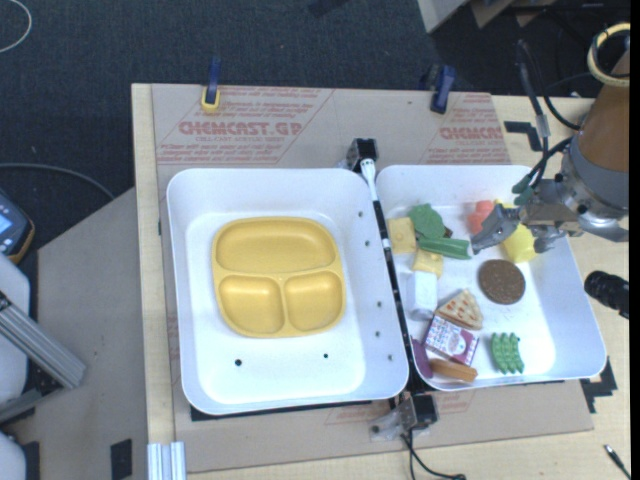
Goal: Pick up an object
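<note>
My gripper [516, 230] hangs low over the upper right part of the right bin [575, 313]. A small yellow object [520, 246] lies directly under it, partly covered. A red-orange piece [482, 211] sits just left of the gripper, and a round brown cookie [501, 281] lies just in front of it. Further left are a green toy [432, 226], two pale yellow blocks [402, 234] and a white block [424, 290]. Nearer the front lie a pizza-like wedge [461, 309], a purple packet [451, 341] and a green ridged piece [506, 352].
The left bin [195, 318] holds a yellow divided plate [277, 273]. A black clip [362, 153] sits at the top of the seam between the bins. Cardboard covers the bench around them. Cables run behind the arm at the upper right.
</note>
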`<state>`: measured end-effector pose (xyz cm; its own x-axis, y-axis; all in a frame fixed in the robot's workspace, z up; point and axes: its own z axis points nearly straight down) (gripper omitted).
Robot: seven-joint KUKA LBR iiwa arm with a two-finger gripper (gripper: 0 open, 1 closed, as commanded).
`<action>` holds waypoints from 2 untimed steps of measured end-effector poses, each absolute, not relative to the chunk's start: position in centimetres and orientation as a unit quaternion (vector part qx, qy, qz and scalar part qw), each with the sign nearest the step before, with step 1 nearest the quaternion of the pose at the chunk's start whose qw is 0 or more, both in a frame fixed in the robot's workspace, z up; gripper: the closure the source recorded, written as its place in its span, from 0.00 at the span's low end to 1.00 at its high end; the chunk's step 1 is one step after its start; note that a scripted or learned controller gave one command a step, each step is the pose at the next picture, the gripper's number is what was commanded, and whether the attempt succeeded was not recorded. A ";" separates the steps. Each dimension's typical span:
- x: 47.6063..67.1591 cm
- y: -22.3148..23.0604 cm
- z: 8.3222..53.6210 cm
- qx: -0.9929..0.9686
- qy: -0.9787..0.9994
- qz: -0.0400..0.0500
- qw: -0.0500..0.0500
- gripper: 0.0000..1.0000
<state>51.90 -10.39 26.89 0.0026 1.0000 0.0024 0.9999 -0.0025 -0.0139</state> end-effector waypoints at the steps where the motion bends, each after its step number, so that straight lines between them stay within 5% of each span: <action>1: 52.1 -10.4 27.5 -0.707 -0.707 0.000 0.001 0.00; 2: 52.7 -11.1 21.9 -0.708 -0.707 0.001 0.003 0.00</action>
